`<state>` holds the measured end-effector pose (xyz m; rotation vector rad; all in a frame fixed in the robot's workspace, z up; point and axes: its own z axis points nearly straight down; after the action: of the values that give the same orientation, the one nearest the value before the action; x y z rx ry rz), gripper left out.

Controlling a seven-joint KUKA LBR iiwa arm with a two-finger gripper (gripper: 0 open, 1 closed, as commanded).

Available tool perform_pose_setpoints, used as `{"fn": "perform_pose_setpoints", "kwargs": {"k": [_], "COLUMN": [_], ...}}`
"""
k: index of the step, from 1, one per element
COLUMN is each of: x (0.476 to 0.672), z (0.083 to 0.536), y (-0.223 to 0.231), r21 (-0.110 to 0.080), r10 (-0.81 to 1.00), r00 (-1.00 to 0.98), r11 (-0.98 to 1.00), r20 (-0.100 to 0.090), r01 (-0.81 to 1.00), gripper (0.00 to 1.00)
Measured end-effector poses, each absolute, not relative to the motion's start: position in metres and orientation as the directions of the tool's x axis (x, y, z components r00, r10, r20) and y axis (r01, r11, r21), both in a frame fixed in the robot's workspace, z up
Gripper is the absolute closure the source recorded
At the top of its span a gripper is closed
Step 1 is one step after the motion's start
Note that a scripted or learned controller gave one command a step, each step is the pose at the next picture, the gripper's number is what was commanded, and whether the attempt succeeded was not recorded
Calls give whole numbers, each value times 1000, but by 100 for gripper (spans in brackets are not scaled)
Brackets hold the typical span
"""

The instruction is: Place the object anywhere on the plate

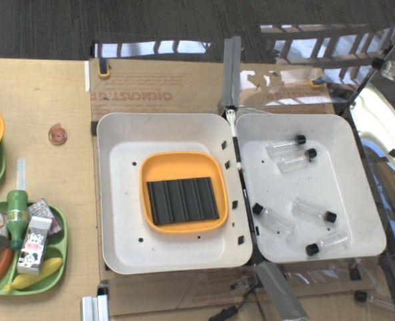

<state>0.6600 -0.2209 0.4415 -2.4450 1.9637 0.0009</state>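
Clear vials [285, 148] with black caps lie scattered flat in the right bin [357, 179], five in all, none on the orange plate [184, 191] at frame centre in the left bin [117, 199]. A ribbed dark insert [182, 200] covers the plate's middle. The bins' shared rim lies between them.

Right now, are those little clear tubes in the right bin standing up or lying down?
Lying down. All five vials rest on their sides on the right bin floor, black caps pointing sideways.

Mirrored red print seen on the cardboard sheet [158, 85] behind the bins, letters reversed, wording not legible
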Motion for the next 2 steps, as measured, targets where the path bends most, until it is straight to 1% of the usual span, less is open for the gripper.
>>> {"fn": "perform_pose_setpoints", "kwargs": {"k": [1,2], "x": [660,660], "z": [440,441], "y": [-205,-206], "r21": [-2,-3], "r10": [-893,-663], "r00": [449,749], "r11": [-449,-749], "r20": [-6,-2], "r01": [-893,-663], "gripper": [100,100]}}
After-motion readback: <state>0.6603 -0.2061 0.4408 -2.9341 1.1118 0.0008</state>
